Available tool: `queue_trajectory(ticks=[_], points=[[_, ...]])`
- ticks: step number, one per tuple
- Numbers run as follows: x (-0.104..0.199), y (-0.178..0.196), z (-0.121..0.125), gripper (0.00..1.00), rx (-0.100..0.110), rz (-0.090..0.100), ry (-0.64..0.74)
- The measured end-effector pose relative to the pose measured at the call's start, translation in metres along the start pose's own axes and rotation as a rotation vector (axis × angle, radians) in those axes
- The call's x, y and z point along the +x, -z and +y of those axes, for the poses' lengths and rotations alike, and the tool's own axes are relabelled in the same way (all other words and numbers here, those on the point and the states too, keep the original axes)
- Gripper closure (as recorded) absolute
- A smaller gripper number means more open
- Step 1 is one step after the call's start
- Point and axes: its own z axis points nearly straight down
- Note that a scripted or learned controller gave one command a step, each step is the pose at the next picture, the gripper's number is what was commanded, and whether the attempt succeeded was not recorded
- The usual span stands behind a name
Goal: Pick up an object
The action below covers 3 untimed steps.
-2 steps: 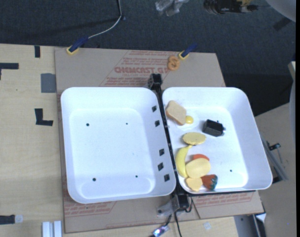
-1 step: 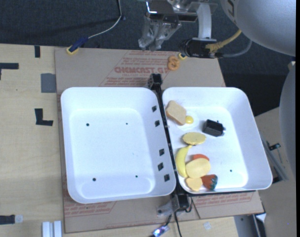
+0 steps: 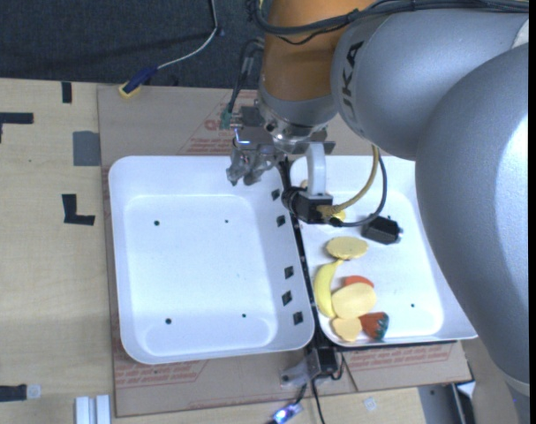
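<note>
Several toy food pieces lie in the right bin (image 3: 424, 283), near its left wall. Among them are a yellow banana (image 3: 323, 290), a pale yellow slice (image 3: 347, 248), two more pale rounds (image 3: 354, 302), a red piece (image 3: 358, 282) and a red and teal piece (image 3: 375, 325). My gripper (image 3: 248, 168) hangs below the orange wrist, over the back right corner of the left bin (image 3: 197, 272). It is well behind the food and nothing shows in it.
A black cable with a plug (image 3: 382, 230) loops from the wrist over the right bin's back half. The divider (image 3: 290, 263) between the bins carries black markers. The big grey arm covers the right side. A blue-tipped cable (image 3: 137, 82) lies behind the bench.
</note>
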Motion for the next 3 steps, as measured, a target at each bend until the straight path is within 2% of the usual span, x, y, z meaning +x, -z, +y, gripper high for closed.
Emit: queue_trajectory(ticks=[1, 2, 3], points=[[0.058, 0.116, 0.001, 1.00, -0.029, 0.009, 0.008], [0.087, 0.270, -0.016, 1.00, -0.036, 0.011, 0.006], [0.101, 0.088, -0.081, 1.00, 0.001, -0.003, 0.004]])
